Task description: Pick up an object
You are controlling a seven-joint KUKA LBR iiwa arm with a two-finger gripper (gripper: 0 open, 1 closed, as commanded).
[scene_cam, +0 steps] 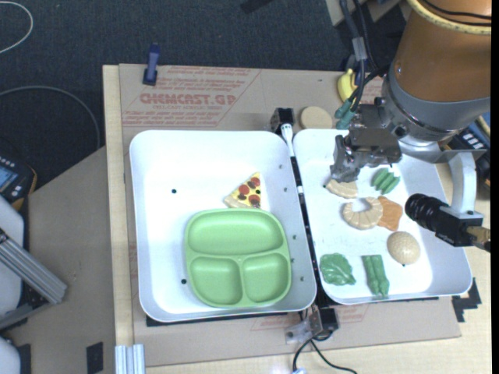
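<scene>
In the right bin (460, 275), a pale flat piece of toy food (341, 188) lies near the upper left corner, its long axis running roughly left to right, tilted slightly. The gripper (345, 170) hangs just above it, fingers pointing down at its upper edge; whether they touch it, or how far apart they stand, I cannot tell, because they are dark and seen from above.

Just beside the pale piece on the right is a green pod (384, 181), lying on a slant. Below are a curled shrimp (362, 214) touching an orange-brown chunk (391, 211), then a tan egg-like ball (404, 247), a leafy green (337, 269) and a long green vegetable (376, 274) pointing up and down near the front wall.

The pale piece lies near the divider between the bins, with bare floor to its left and below it.

The left bin (156, 162) holds a green divided plate (238, 256) and a pizza slice (247, 192) touching its upper rim; its upper half is bare.
</scene>
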